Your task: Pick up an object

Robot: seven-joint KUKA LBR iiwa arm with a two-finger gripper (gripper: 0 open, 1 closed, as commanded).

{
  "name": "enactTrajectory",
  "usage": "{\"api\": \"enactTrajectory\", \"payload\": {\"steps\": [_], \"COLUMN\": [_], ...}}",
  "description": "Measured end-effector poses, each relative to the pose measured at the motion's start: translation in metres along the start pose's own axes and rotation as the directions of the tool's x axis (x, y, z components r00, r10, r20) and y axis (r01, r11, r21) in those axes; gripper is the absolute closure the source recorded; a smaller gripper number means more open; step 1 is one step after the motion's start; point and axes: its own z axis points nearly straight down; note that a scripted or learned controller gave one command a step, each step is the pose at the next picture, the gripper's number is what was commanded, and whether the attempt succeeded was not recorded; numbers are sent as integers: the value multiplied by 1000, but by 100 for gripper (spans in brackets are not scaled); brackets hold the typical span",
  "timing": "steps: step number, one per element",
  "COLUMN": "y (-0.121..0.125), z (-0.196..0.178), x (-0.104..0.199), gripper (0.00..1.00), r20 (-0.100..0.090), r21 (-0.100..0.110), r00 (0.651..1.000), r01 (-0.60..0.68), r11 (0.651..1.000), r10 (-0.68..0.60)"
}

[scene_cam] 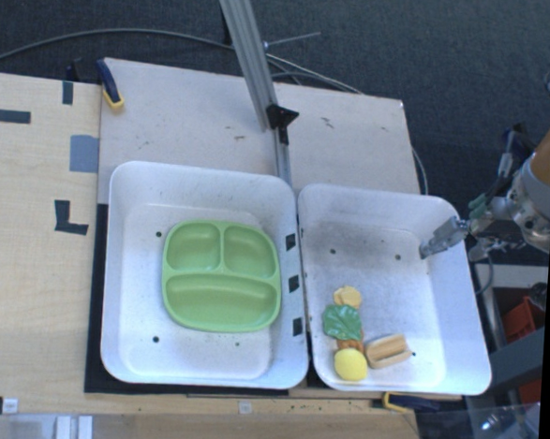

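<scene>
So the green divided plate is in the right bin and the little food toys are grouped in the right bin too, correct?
Not quite. The camera view shows the green divided plate lying in the left bin, not the right one. The food toys are indeed grouped in the right bin, near its front edge.

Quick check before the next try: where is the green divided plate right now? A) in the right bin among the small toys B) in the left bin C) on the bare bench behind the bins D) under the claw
B: the green divided plate lies flat in the left bin, while the small toys sit in the right bin.
</scene>
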Motion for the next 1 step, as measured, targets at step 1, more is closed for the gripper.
{"api": "enactTrajectory", "payload": {"steps": [1], "y": [0], "z": [0], "x": [0], "gripper": [0], "r20": [0], "r21": [0], "r00": [1000], "r01": [0], "r11": [1000], "r10": [0]}}
